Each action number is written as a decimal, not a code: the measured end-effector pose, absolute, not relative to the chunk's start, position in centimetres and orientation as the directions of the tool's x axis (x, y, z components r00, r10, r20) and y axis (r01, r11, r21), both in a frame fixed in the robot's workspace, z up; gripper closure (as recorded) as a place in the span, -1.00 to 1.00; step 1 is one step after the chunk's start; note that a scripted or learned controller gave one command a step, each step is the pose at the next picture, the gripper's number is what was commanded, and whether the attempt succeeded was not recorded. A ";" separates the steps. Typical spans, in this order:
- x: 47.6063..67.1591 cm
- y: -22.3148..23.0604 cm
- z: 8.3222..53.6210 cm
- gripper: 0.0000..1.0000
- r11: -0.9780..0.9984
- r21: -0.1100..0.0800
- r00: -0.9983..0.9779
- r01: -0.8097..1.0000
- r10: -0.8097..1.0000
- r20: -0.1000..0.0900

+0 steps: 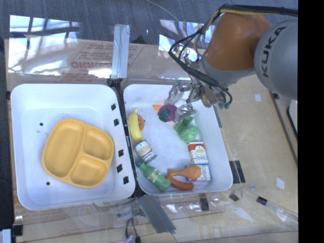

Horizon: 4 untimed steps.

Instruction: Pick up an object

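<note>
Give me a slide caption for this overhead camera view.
Grey KUKA arm's gripper hovers by a purple toy in the right white bin; yellow divided plate lies left.

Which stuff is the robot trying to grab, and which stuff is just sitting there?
For the job:
gripper
purple toy beneath it
right bin

Just lying about:
banana
green bottle
small jar
carton
yellow divided plate
left bin

Dark grey ribbed floor (pixel 76 1) along top. Bench (pixel 263 151) light wood, brown cardboard sheet (pixel 91 59) at rear under glossy clear plastic with bright window-like glare. Silver tape strip (pixel 120 49) upright between bins. Black tape bits (pixel 237 171) at right.
</note>
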<state>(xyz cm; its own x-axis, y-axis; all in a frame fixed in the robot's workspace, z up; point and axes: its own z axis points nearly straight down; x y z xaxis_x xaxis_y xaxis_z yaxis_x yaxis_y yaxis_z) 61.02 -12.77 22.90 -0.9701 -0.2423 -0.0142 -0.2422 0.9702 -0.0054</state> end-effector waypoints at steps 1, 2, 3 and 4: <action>65.8 -7.7 24.3 1.00 0.979 0.000 -0.979 -0.205 -0.205 -0.005; 65.7 -10.1 19.4 1.00 0.917 0.000 -0.917 -0.399 -0.399 0.001; 65.8 -14.2 18.2 1.00 0.762 -0.003 -0.762 -0.648 -0.648 -0.003; 65.8 -11.4 22.0 1.00 0.788 -0.004 -0.788 -0.616 -0.616 -0.005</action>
<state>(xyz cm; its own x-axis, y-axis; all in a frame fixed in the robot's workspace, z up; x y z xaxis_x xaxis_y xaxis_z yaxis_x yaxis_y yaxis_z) 65.84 -11.39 22.01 -0.7877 -0.6161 -0.0051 -0.6161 0.7877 -0.0041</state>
